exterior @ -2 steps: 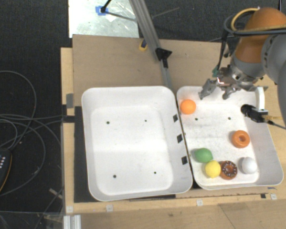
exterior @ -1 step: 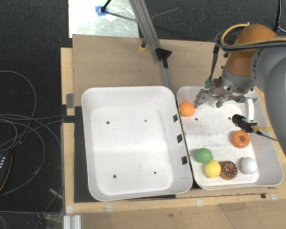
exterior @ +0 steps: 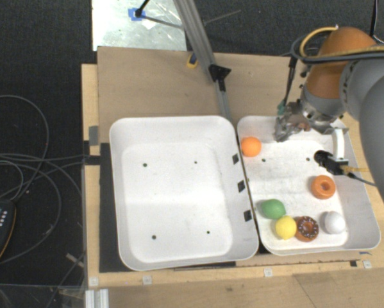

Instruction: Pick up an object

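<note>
- While no object is seen between its fingers, the arm [exterior: 365,76] is catalogued first: 1 grey KUKA unit with an orange band, entered from the right and extended over the far part of the right bin.
- Left bin [exterior: 124,191]: 1 shallow white tray on the bench, with 4 small dark dots noted on its floor.
- Right bin [exterior: 365,226]: 1 shallow white tray, touching the left bin along the middle seam; all 6 loose objects are held here.
- Gripper [exterior: 284,132]: 1 two-finger unit, pointed down near the far-left corner of the right bin. The spread of its fingers cannot be told, as the tips are blurred against the white floor.
- Green object [exterior: 272,208]: 1 oval piece, long axis roughly left-right, near the bin's left wall.
- Orange ring [exterior: 323,187]: 1 piece, toward the right side, well apart from the gripper.
- Chocolate doughnut [exterior: 306,228]: 1 piece, touching the yellow ball.
- Orange ball [exterior: 250,147]: 1 piece, just beside the gripper, lying to its left and slightly nearer the camera. It is judged the nearest candidate, so a short shift leftward and toward the camera would be called for.
- Yellow ball [exterior: 285,227]: 1 piece, in the near row.
- White ball [exterior: 334,222]: 1 piece, at the right end of the near row.
</note>
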You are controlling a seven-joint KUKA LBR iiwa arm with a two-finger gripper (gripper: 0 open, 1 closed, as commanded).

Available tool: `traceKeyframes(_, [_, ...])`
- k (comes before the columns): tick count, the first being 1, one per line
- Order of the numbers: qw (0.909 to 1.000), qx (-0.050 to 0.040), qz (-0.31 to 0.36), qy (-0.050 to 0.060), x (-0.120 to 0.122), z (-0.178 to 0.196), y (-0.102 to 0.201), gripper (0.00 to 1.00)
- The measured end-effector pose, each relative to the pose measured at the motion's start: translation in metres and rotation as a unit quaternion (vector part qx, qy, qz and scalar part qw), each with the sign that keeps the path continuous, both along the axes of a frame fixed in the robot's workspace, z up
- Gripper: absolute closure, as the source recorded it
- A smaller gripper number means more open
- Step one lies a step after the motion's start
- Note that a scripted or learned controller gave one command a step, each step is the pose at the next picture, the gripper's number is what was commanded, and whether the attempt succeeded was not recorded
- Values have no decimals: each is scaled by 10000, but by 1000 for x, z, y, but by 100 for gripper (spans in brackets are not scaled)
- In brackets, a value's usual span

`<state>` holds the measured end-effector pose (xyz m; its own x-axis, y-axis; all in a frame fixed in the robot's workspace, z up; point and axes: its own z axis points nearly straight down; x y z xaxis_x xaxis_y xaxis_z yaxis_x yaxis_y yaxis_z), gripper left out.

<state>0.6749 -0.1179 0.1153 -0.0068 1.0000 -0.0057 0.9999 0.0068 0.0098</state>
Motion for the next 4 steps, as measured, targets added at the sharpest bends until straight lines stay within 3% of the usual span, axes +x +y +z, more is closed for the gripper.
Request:
traceKeyframes(2, [10000, 21, -6, 11, 2, 109, -2, 100])
traceKeyframes(4, [10000, 37, 20, 32, 4, 128, 97, 100])
